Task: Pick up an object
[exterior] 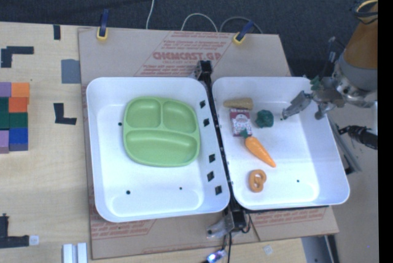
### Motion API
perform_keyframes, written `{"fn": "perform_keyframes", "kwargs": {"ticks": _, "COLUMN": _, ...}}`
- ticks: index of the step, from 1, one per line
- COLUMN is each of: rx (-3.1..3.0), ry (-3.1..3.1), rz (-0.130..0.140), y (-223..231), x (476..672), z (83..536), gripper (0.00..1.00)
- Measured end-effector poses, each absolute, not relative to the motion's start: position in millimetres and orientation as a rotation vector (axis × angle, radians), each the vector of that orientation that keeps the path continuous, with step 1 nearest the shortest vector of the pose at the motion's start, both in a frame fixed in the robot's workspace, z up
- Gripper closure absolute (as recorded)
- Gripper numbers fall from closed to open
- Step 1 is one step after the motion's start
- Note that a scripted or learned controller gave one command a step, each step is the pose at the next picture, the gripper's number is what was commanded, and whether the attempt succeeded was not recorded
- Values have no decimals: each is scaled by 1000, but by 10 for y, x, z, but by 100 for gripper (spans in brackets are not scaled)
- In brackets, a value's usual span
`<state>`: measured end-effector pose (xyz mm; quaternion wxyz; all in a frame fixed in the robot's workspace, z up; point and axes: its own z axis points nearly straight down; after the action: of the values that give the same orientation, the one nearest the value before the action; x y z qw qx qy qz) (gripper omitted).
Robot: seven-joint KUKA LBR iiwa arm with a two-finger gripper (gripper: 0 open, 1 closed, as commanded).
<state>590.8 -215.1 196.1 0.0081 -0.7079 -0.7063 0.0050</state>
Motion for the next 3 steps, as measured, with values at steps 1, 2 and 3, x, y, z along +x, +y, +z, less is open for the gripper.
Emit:
{"fn": "perform_keyframes", "kwargs": {"ticks": 1, "rx": -2215, "ry": -2220, "rz": 6, "y": -2144, "x": 5937, "z": 2032, "gripper": 0}}
{"fn": "perform_keyframes", "kwargs": {"ticks": 2, "rx": -2211, "ry": -2215, "rz": 11, "y": -2111, "x": 5922, "z": 1344, "gripper": 0}}
{"fn": "perform_keyframes", "kwargs": {"ticks": 3, "rx": -2217, "ry": -2223, "rz": 6, "y": -2108, "x": 5919, "z": 802, "gripper": 0}}
